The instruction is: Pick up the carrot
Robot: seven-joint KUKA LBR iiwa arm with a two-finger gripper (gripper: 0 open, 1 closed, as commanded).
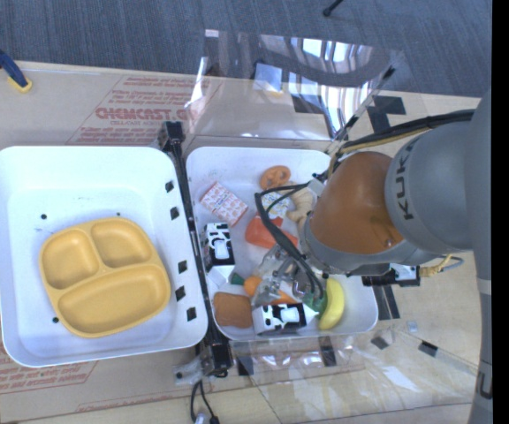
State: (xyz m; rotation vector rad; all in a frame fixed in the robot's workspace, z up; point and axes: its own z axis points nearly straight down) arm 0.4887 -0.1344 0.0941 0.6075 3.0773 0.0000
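The carrot (pixel 248 283) looks like a small orange piece with a green end. It lies low in the right bin (pixel 360 321), between a black-and-white block and a brown bread piece. My gripper (pixel 283 278) is down in that bin, right beside the carrot's right end and just above a cow-patterned block. The grey arm and its orange band (pixel 352 210) hide the bin's middle right. Nothing shows as held.
Around the gripper lie a red-orange wedge (pixel 261 230), a banana (pixel 332 304), a brown bread piece (pixel 231 310), a cow-patterned block (pixel 278 317), a pink box (pixel 224 201) and an orange pretzel (pixel 275 176). The left bin (pixel 7 175) holds a yellow divided plate (pixel 104 276).
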